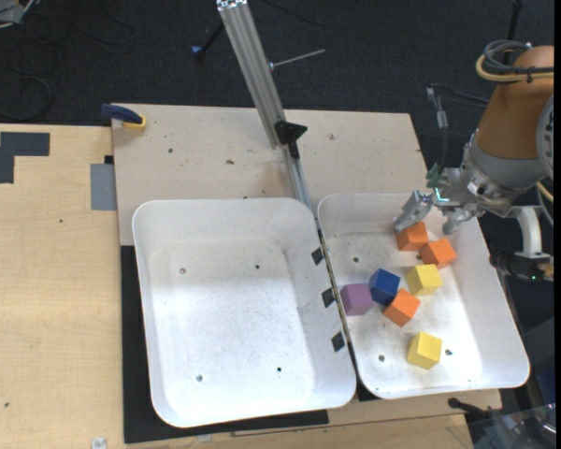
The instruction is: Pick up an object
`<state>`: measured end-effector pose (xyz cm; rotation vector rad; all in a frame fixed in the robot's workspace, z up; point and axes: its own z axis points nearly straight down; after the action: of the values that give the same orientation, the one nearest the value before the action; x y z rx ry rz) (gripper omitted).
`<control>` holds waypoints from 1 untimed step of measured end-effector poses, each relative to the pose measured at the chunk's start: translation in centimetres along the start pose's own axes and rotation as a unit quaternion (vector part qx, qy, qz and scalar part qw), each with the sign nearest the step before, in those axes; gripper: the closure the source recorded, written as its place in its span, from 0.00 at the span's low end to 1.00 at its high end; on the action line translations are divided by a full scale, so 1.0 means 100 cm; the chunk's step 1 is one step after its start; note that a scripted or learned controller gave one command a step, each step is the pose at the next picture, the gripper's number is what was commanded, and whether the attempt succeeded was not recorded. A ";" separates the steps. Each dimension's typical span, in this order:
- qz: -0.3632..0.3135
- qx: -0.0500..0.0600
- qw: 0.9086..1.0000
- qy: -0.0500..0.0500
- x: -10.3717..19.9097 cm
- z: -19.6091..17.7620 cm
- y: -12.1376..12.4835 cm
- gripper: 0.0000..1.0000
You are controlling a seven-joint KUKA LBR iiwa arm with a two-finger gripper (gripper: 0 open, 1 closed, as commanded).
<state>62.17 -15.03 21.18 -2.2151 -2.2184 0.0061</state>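
The gripper (pixel 434 215) hangs spread open, grasping nothing, above the orange cube (pixel 412 237) in the right bin (pixel 505 344); to succeed, straddle that cube squarely before clenching; avoid its touching neighbour (pixel 438 253).

Brightness: even and moderate on the worktop (pixel 215 157); floor behind is dark.
Glare: left bin (pixel 234 307) floor washes out to near white.
Shadows: soft and short beside the cubes in the right bin (pixel 467 363).
Sharpness: slightly soft and grainy overall; edges undistorted.
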 end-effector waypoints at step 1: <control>-0.001 -0.002 1.000 -0.001 0.000 -0.002 0.001 0.00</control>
<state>62.27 -15.03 21.43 -2.2164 -2.2224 0.0029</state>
